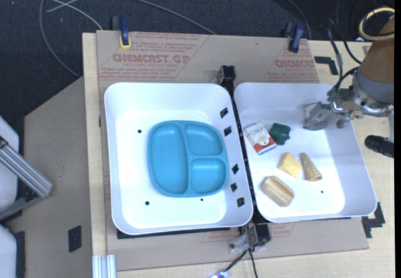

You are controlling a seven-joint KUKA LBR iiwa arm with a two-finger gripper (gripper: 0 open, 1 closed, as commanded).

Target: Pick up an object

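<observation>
Blue plastic, smooth and split into three parts, the plate (187, 158) is seen in the left bin (119, 145). At three o'clock, the gripper (316, 118) is hung above the right bin (351, 195); its grip cannot be told. A small carton (259, 138), a green lump (279, 133), a yellow wedge (289, 164), a ridged cone (310, 167) and a tan roll (277, 190) are laid there.

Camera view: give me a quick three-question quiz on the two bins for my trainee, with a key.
1. True or false: the blue divided plate lies in the right bin.
2. Which item lies closest to the divider between the bins? A) the small carton B) the ridged cone C) the yellow wedge
3. Fill in: the claw hovers over the ____ bin's far side.

Key: 1. False, it lies in the left bin. 2. A. 3. Right.
</observation>
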